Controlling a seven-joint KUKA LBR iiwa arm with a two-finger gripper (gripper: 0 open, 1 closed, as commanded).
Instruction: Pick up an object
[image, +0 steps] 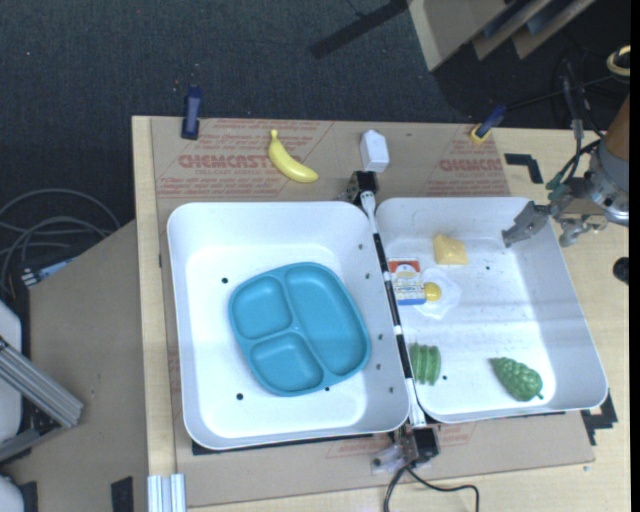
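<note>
Grey jaws (548, 222) are hanging open and holding nothing over the right bin's (560, 330) top right corner.

You can read red print on the cardboard sheet (330, 150) under the two bins: "CHEMCAST" stands at its upper left, beside the yellow banana (289, 160). You see the same red word again at the sheet's upper right, near the blue-and-yellow clip (487, 125), partly cut by the right bin's rim. Smaller red lines run above and below each word; you cannot read them. The small carton (405, 281) in the right bin carries a red, white and blue label, its lettering too small to make out.
</note>
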